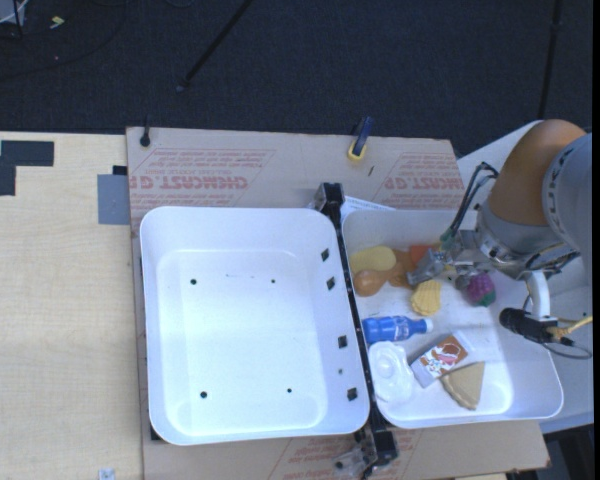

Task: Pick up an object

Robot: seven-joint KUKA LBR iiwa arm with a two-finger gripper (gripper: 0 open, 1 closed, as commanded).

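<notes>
Two white bins side by side on a cardboard sheet [220,168], centre of frame. Left bin [160,268]: bare white floor with a few small dark dots.

Right bin [540,393] holds the clutter. Upper part: a yellow lump [373,259], an orange one [369,282] just below it, a red-orange piece [412,258] beside them. Middle: a small yellow item [426,297], a purple item [479,288] to its right. Lower: blue bottle [392,328] lying flat, white lid [389,370], printed carton [440,358], tan wedge [464,384].

Arm [540,188] enters from the right edge, orange band uppermost. Gripper [442,264] sits low over the upper middle of the right bin, between the red-orange piece and the purple item (its parts blur together: cannot tell how far apart its tips are, or whether anything is caught).
</notes>
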